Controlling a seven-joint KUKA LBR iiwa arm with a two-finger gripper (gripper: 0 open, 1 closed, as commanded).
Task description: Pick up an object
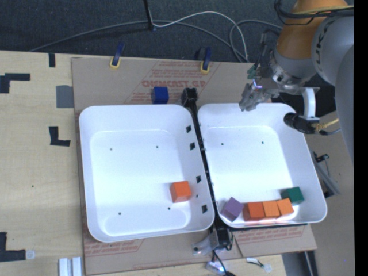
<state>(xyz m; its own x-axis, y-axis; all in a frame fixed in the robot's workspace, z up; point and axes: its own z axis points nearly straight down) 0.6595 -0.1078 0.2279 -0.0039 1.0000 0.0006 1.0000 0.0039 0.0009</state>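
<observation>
My gripper (251, 99) hung at the far rim of the right shallow white plastic bin (299, 154), near its back corner, and it carried nothing; if it was open or closed, I could not tell from this slanted look. The objects for the task were all well apart from it. Along the near wall of the right bin lay a row: a small purple block (232, 209), then two orange blocks (253, 211) (271, 209) touching each other, then a lighter orange block (285, 207) and, just behind it, a dark green block (294, 195). In the left shallow white plastic bin (103, 154) one orange cube (180, 191) stood alone, near the front right part. A small blue cube (160, 94) rested on the cardboard sheet (172, 79) behind the left bin. I judged that I was only in the approach step, with no pick begun. The next move, I think, called for travelling over one block, most easily the lonely orange cube or the purple block at the end of the row, and then going down straight. The crowded row looked harder, because the neighbours and the bin wall leave little room around each block.
</observation>
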